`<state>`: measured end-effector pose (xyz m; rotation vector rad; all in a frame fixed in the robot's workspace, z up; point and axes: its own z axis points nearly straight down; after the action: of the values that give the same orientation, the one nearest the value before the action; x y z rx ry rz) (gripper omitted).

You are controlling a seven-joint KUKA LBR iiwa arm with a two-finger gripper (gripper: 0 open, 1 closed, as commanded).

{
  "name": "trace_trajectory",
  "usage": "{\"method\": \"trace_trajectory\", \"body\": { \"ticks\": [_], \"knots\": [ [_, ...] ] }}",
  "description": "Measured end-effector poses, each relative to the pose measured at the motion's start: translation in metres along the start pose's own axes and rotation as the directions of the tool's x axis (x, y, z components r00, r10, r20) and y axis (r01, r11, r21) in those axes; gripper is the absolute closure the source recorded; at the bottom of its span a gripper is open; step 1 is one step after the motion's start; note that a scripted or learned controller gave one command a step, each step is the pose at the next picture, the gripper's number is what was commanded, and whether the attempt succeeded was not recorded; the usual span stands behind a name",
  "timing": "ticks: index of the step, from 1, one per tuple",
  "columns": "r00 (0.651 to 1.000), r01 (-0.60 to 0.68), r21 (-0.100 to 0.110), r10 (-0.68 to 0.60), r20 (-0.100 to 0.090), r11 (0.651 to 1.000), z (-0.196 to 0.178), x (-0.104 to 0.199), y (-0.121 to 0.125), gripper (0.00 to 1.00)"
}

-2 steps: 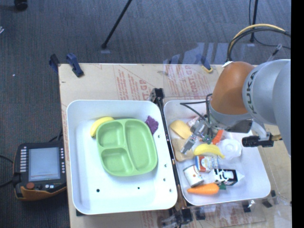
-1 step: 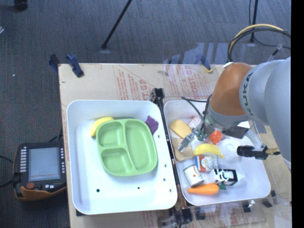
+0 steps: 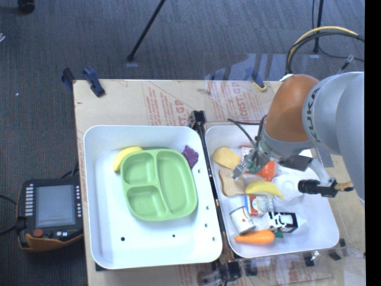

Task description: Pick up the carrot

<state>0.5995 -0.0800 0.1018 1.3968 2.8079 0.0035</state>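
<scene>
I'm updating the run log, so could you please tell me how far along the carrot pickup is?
Nothing looks done yet: the orange plastic carrot with a green top lies at the near edge of the right-hand shallow white bin. In hand: the arm's hand sits over the clutter further back, near a yellow banana, apart from the carrot. Left: move down to the carrot, grasp it and lift it.

A robotics lab: grey office carpet surrounds a plywood bench (image 3: 149,100) bearing two white bins (image 3: 95,219). Well left of the gripper (image 3: 247,165), a teach pendant (image 3: 52,213) lies on the floor; behind it, tripod legs (image 3: 149,22) cross the carpet.
</scene>
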Motion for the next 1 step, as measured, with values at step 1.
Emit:
{"method": "trace_trajectory", "body": {
  "ticks": [1],
  "knots": [
    [1.000,-0.016,0.010,0.016,-0.004,1.000,0.0148,-0.0192,-0.0786,1.00]
  ]
}}
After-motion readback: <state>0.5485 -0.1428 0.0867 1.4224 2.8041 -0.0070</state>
